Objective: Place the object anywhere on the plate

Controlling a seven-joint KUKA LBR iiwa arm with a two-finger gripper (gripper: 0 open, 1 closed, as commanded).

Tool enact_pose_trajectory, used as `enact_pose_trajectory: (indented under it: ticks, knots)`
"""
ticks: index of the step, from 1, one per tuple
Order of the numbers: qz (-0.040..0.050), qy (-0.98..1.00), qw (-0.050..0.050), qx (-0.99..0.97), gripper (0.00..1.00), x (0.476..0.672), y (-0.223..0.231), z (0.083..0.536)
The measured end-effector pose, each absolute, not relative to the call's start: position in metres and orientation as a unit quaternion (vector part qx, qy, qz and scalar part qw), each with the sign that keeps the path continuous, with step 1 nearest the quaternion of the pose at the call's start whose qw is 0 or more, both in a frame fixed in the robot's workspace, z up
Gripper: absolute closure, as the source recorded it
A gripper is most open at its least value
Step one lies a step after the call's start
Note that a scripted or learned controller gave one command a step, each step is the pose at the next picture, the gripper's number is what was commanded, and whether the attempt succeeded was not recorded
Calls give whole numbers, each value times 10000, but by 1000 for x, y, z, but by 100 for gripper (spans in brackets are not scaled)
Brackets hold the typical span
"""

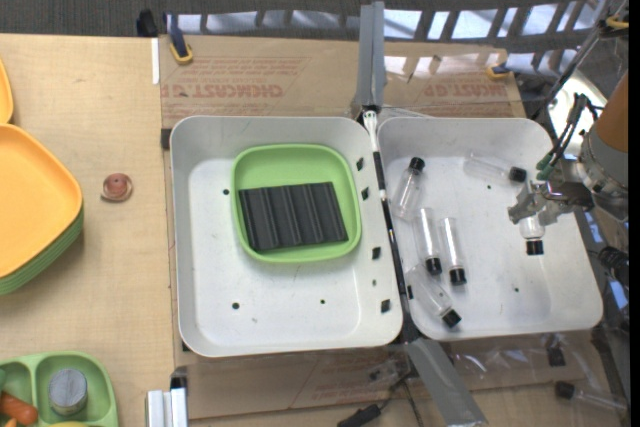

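A green plate [345,173] sits in the left bin [200,315] with a dark grey ribbed slab [293,216] lying on it. My gripper [533,212] hangs over the right side of the right bin [560,315]. It is shut on a clear vial [534,233] whose black cap points down, just below the fingertips. Several more clear vials with black caps lie in the right bin: one near the divider [408,183], two side by side in the middle [428,237] [452,251], one at the front [437,303] and one at the back [492,169].
The arm comes in from the right over the right bin's edge. A raised divider [385,215] separates the two bins. Orange plates [35,205] and a small red knob [117,185] lie on the bench at the left, and a green tray [50,390] is at the bottom left.
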State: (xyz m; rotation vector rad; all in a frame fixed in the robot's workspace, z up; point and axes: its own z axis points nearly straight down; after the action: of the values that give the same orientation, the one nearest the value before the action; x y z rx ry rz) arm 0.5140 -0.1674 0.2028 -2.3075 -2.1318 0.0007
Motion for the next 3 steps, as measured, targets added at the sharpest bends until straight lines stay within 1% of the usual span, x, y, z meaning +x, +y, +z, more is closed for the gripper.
enact_pose_trajectory:
  ticks: [1, 2, 3]
  knots:
    - [12, -7048, 15, -7094, 100, 477, -148, 174]
    - [6, -7419, 0, -6705, 100, 478, -121, 192]
    - [5, -7996, -2, -6005, 100, 478, -73, 210]
